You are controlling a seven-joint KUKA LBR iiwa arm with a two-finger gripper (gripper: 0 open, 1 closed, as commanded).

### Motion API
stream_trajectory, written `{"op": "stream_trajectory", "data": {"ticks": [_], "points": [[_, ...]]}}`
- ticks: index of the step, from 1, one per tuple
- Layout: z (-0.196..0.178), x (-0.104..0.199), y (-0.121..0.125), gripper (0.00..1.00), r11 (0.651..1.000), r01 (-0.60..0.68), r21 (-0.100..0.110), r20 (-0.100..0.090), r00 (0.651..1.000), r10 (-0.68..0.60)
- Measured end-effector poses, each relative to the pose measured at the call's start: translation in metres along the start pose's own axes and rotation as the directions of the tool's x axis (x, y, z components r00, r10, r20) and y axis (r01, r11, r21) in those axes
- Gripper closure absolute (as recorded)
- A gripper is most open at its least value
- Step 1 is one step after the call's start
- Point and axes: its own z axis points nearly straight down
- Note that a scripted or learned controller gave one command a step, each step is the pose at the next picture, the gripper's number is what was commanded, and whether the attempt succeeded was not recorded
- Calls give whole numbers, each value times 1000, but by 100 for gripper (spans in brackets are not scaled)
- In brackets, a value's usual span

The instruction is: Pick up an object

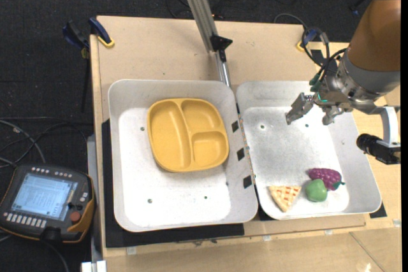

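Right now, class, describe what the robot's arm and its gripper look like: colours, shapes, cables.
The arm is a thick rounded body with an orange-brown band above a grey wrist. The two-finger gripper is grey metal with slim angled fingers. Dark cables run beside the wrist, and a pale looped cable sits above the arm.

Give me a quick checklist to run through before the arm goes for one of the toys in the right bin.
1. Claw free of any object: ok, nothing between its fingers.
2. Claw open: ok, fingers spread.
3. Targets present: ok, purple grapes, green apple and pizza slice lie in the right bin.
4. Claw over a target: not ok, it hangs above the bin's far part.
5. Targets separated: not ok, grapes touch apple.
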Motion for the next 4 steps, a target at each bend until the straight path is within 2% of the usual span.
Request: {"op": "stream_trajectory", "data": {"ticks": [1,2,4], "points": [[0,0,0,0,1000,-1,0,0,1000,1],[61,-7,-3,0,1000,-3,6,0,1000,3],[150,-13,-1,0,1000,-2,5,0,1000,2]]}}
